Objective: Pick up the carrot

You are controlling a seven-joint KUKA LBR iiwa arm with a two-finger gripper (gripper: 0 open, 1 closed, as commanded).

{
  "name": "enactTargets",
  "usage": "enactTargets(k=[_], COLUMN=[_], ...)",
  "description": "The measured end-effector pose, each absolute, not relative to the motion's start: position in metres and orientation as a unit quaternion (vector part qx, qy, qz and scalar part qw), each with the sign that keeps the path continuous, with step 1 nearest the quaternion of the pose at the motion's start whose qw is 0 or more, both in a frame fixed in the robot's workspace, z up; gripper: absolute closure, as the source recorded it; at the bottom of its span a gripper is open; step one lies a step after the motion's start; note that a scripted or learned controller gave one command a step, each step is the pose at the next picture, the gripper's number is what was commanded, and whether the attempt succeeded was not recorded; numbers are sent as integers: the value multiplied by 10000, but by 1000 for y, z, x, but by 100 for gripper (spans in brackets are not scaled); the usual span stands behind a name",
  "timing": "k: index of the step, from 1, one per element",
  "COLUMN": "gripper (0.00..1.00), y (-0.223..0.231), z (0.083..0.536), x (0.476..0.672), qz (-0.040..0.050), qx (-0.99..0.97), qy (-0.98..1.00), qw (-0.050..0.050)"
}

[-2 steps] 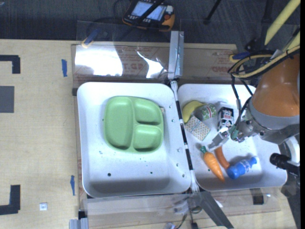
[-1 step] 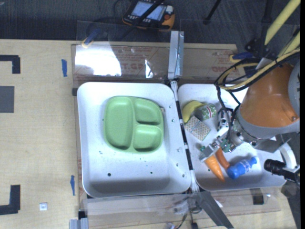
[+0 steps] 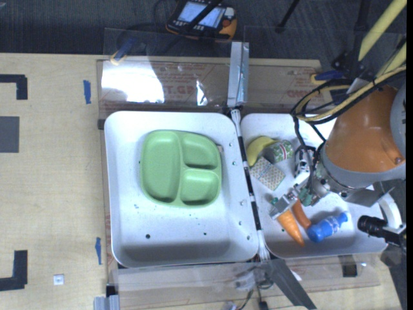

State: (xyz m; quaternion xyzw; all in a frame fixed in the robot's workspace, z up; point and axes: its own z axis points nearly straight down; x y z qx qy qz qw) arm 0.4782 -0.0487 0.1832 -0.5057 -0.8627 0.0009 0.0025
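Note:
The orange carrot [image 3: 291,227] lies in the front part of the right bin [image 3: 361,244], slanting toward the bin's front edge. A second orange piece [image 3: 301,214] lies right beside it, touching a blue bottle [image 3: 326,228]. My gripper [image 3: 289,200] hangs low over the carrot's upper end, below the arm's orange band [image 3: 364,137]. Cables and the wrist hide its tip, and I cannot tell whether it touches the carrot.
A yellow fruit [image 3: 257,148], a green can [image 3: 281,152] and a dotted packet [image 3: 268,174] crowd the back left of the right bin. The left bin [image 3: 129,231] holds a green divided plate [image 3: 180,167]. A ridge [image 3: 248,192] separates the bins.

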Motion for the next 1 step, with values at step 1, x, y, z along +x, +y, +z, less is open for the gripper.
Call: enactTargets(k=[1], gripper=[0], y=[-102], z=[87], x=[480], qz=[-9], qx=[-5293], qy=[-8484], qw=[-13])
